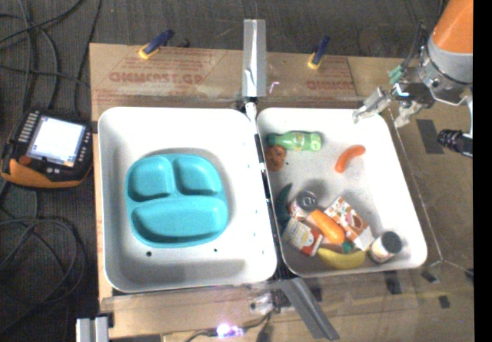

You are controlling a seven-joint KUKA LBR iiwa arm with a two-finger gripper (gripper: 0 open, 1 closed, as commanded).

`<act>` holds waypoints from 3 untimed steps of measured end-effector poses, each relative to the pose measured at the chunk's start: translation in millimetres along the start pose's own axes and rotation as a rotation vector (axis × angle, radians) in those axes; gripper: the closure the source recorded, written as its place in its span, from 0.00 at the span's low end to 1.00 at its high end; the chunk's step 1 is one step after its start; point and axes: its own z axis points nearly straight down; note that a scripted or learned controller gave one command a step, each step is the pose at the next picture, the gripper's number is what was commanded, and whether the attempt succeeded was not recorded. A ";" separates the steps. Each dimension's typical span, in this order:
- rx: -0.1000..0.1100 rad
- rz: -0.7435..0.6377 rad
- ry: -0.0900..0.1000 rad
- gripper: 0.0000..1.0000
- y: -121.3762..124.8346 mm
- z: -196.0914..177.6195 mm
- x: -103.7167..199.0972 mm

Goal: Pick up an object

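The right bin (403, 179) holds several toy foods: a green bottle (296, 141) near its back, an orange sausage (350, 157) to the right of it, and a heap at the front with a carrot (326, 226), a printed carton (350, 219), a banana (343, 258) and a small dark-capped jar (385, 245). My gripper (382, 103) hangs at the bin's back right corner, above the rim, with nothing seen between its fingers. The fingers stand apart.
The left bin (111, 179) carries a blue divided plate (177, 198). A metal post (254, 60) rises behind the seam between the bins. A teach pendant (50, 147) lies off the bench to the left, with cables on the floor.
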 end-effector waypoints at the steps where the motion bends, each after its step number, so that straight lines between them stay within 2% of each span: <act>1: 0.001 -0.071 -0.003 0.00 14.0 132.4 -20.0; 2: -0.009 -0.016 -0.003 0.00 23.3 170.1 -7.4; 3: -0.011 -0.019 -0.010 1.00 23.7 160.3 -8.7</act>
